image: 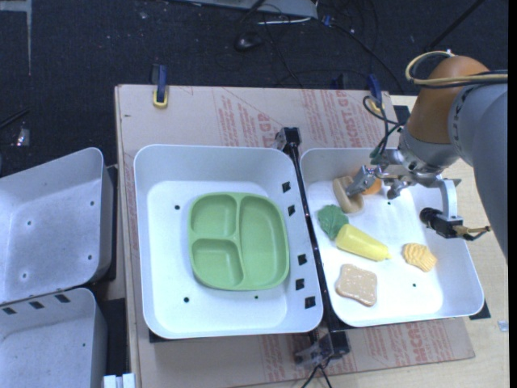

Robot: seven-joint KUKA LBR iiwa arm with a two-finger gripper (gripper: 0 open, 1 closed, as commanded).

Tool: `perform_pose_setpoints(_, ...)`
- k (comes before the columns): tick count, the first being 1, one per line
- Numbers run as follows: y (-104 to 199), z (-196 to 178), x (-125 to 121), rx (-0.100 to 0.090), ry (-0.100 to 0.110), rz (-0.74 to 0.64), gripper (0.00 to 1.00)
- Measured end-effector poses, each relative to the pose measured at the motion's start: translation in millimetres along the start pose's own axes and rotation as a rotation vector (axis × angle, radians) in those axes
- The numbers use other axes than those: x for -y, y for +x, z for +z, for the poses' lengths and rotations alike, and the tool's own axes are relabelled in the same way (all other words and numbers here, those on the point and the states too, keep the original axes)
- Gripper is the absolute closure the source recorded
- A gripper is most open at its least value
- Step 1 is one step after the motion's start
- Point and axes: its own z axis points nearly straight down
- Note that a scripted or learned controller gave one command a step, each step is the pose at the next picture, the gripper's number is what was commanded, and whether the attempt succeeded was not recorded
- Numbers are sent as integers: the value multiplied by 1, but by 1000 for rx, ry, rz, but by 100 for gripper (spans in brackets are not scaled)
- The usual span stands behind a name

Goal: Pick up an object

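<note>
My gripper (380,178) hangs low over the back left part of the right bin (460,293). Right under its tip lie a tan, mushroom-like piece (349,194) and a small orange piece (370,186), both touching or very close to it. Further forward in the same bin are a yellow corn cob with green leaves (355,237), a slice of toast (357,284) and a ridged yellow chip (419,255). The gripper's body hides how the orange piece sits against it.
The left bin (161,297) holds a green divided plate (240,241). A black divider (303,217) runs between the two bins. A black fitting (439,219) on the arm hangs over the right bin's right side. Folded white bins (48,217) lie at the far left.
</note>
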Motion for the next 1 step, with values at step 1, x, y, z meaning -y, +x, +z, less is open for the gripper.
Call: perform_pose_setpoints(1, 0, 0, -1, 2, -5, -1, 0)
